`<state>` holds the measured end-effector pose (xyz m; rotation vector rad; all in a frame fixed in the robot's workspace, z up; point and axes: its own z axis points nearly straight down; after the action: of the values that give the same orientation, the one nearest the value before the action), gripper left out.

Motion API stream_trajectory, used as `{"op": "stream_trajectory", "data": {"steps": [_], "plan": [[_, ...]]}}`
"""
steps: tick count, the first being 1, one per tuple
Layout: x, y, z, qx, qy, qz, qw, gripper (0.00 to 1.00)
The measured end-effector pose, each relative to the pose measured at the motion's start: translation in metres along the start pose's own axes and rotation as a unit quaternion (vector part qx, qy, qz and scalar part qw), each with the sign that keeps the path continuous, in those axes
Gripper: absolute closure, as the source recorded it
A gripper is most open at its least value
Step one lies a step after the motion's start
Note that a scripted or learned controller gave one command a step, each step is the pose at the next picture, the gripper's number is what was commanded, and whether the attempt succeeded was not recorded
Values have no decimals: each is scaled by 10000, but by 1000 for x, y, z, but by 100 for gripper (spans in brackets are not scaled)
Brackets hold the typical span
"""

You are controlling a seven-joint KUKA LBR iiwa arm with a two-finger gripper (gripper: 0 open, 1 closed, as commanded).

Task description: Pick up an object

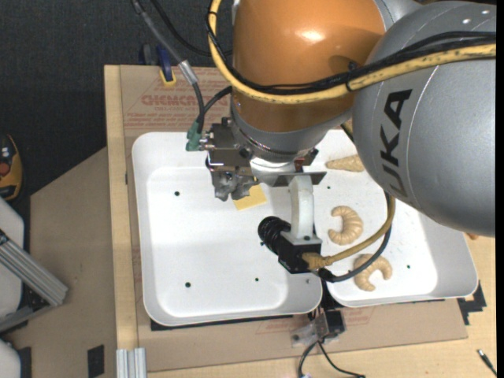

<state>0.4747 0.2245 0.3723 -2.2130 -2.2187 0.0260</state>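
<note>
- A small tan wedge-shaped object (pixel 251 199) (possibly a piece of toy cheese) is seen in the left bin (pixel 169 235), near that bin's upper right part, directly beneath the hand (pixel 231 183)
- The object's long axis appears to run on a diagonal, from upper left to lower right in the camera view; its upper end is hidden under the hand, so which end is the point cannot be told
- The hand is seen low over the object's upper edge, but whether it is spread or closed, and whether anything is gripped, cannot be told from this slanted view
- Three croissant-shaped objects are seen in the right bin: one (pixel 346 224) near the middle, one (pixel 372 272) toward the near edge, and one (pixel 346 163) partly hidden behind the arm (pixel 331 69)
- Both bins are carried by a cardboard-covered surface (pixel 126 132)
- A risk is judged here: only an edge of the wedge seems to be reached, so the object could be pinched at a corner and slipped out, or merely pushed along the smooth bin floor
- A second risk is judged from the wedge's sloping faces, on which an off-axis closing could squeeze the object sideways and away
</note>
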Motion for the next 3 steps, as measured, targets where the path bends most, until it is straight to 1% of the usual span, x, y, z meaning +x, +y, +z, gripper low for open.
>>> {"op": "stream_trajectory", "data": {"steps": [1,2,3], "plan": [[-2,2,-173,-180,79,5,9998,100],[0,1,-174,-103,38,-7,9999,100],[1,2,-184,-117,44,-14,9999,100]]}}
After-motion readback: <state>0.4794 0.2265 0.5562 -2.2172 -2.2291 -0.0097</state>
